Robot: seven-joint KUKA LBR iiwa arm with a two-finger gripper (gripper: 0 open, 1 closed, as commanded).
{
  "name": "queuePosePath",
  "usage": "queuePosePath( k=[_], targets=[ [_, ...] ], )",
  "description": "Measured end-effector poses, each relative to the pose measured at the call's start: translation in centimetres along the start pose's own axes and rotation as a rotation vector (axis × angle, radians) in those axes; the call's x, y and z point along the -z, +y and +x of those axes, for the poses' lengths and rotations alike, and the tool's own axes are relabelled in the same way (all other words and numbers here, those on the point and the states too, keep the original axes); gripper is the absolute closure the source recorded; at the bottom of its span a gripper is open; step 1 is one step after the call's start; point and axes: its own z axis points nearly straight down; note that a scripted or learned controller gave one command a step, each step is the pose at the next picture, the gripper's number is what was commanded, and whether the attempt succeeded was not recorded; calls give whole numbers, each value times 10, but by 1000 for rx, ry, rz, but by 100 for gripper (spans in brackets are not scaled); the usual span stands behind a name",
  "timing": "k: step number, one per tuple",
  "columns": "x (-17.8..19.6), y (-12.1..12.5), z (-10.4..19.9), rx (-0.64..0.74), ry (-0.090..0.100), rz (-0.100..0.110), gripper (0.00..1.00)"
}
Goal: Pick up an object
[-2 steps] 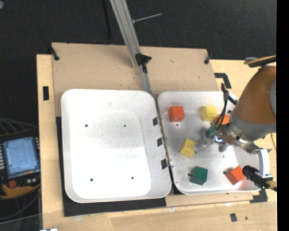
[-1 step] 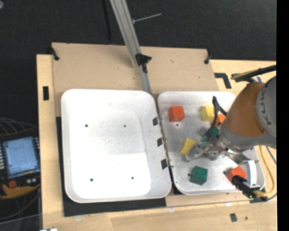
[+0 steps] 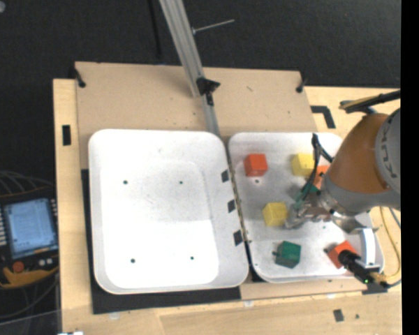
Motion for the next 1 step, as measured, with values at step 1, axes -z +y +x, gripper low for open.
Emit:
queuePosePath(
  k=[1],
  targets=[
    [63,1,-5,10,-3,-4,100]
  ],
)
